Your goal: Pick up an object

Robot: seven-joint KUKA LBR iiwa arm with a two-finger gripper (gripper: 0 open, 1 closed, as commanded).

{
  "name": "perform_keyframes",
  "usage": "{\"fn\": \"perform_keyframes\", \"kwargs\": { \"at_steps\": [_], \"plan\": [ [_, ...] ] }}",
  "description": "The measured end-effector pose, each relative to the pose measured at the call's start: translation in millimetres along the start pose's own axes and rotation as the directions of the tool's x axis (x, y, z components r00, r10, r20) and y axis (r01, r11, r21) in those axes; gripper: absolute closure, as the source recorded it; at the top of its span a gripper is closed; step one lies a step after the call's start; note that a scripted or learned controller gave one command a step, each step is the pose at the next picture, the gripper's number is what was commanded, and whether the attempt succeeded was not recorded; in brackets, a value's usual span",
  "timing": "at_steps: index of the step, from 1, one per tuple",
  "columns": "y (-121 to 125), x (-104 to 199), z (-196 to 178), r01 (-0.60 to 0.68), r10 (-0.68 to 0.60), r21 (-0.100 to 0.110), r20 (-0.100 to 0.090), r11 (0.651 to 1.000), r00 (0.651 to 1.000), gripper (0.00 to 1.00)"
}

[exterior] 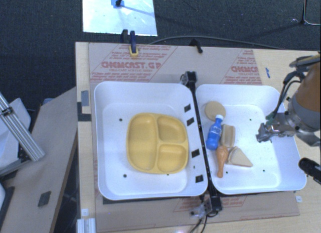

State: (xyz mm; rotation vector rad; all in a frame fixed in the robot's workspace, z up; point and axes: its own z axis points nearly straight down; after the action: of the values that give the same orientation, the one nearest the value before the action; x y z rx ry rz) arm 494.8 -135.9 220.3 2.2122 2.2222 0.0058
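Several small items lie at the left side of the right bin (266, 179): a round tan cookie-like piece (214, 109), a blue bottle with a white cap (214, 132), a tan bread slice (228, 135), an orange carrot (221, 159) and a tan wedge (240, 157). My gripper (264, 133) hangs over the right part of that bin, well to the right of the items. Nothing is seen in it.
The left bin (108, 141) holds a yellow divided plate (157, 142). A black divider strip (198, 136) runs between the bins. The bench's cardboard sheet (150, 64) lies behind, with a clamp (132, 43) at its back edge.
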Motion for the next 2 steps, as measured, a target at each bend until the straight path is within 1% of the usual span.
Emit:
{"fn": "perform_keyframes", "kwargs": {
  "at_steps": [1,2],
  "plan": [
    [1,-11,-54,-0.002,0.002,-0.001,0.001,1.000,1.000,1.00],
    [7,37,-55,0.005,-0.005,0.003,-0.003,1.000,1.000,1.00]
  ]
}}
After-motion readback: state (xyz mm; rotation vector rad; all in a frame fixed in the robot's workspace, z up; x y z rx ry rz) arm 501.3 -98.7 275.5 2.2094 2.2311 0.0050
